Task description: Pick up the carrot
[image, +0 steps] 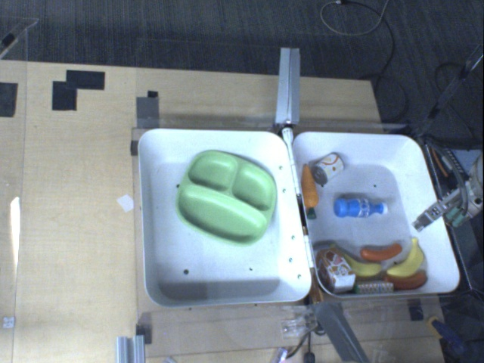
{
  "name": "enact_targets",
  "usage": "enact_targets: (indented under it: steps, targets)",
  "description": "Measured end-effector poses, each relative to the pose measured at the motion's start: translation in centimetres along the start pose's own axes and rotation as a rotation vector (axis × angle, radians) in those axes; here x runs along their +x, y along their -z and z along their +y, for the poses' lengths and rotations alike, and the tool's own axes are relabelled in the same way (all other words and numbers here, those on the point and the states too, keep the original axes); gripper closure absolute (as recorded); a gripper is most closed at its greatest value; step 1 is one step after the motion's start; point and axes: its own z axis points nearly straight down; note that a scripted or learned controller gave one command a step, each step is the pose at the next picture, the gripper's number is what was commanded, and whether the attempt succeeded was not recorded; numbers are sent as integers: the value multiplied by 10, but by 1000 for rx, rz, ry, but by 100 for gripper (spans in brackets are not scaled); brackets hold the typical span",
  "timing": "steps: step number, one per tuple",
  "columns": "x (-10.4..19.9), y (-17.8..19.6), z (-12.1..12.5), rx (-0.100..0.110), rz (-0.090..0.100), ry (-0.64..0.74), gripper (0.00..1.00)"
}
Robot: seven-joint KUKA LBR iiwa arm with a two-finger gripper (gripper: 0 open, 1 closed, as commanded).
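In the right bin [435, 203], close to me, I see a small can [336, 269], a banana [404, 262] and two red sausages. Farther back is a blue bottle [360, 207]. The carrot [309, 187] lies along that bin's left wall, beside a tin [327, 167]. The gripper [446, 212] is at the bin's right rim; I cannot tell how its fingers are set. A green tray [226, 196] sits upside down in the left bin [162, 225] on the desk.

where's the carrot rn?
In the camera view the carrot lies in the right bin, along its left wall, just left of the small can and up-left of the blue bottle.
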Motion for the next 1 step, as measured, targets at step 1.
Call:
enact_targets:
  steps: [1]
  targets:
    - [-1, 12, 3, -6, -6, 3, 100]
